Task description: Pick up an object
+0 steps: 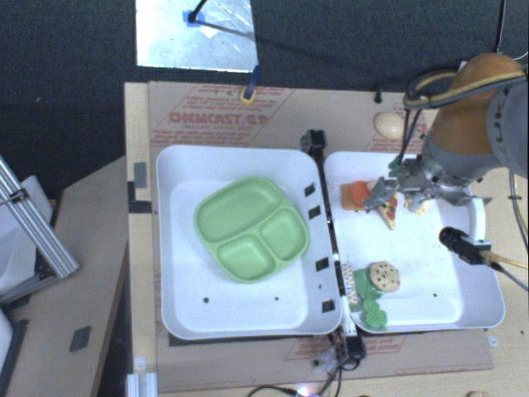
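While the gripper (395, 195) hangs low in the right bin (438, 288), jaws state unreadable, the pizza slice (388, 214) lies just beneath it, long axis pointing toward the cookie (383, 276), orange food piece (357, 193) just left of the slice.

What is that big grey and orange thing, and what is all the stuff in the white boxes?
That is a robot arm, reaching in from the right. One camera above the bench looks down at it. At its end is a gripper, a sort of hand with two fingers. It hangs low over the right white bin, near an orange toy and a little pizza slice. I cannot tell whether it holds anything. Nearer the front of that bin lie a toy cookie and a green toy. The left white bin has a green plate with three sections.
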Motion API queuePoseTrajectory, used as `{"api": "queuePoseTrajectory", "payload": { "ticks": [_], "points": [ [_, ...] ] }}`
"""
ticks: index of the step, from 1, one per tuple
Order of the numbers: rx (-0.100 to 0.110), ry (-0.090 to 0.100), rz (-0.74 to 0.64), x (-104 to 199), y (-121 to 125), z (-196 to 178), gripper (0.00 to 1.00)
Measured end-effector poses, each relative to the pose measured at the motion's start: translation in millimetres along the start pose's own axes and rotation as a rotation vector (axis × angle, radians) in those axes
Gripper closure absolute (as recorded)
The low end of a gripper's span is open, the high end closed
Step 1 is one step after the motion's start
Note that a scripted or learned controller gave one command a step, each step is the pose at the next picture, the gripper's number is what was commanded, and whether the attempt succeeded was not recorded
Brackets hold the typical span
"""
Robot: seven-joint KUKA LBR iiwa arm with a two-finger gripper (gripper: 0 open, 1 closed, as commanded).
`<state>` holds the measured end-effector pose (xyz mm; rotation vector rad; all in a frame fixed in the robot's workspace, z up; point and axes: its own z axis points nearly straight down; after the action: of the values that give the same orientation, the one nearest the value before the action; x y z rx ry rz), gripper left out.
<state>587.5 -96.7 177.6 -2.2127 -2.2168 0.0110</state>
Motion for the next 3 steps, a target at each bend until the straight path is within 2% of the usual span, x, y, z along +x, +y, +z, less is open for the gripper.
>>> {"api": "queuePoseTrajectory", "payload": {
  "ticks": [1, 2, 3],
  "points": [
    [-0.013, -0.001, -0.002, 0, 3, -7, 0.00],
    [-0.009, -0.001, 0.001, -7, 3, 53, 0.00],
    [-0.016, -0.005, 0.001, -8, 5, 91, 0.00]
  ]
}}
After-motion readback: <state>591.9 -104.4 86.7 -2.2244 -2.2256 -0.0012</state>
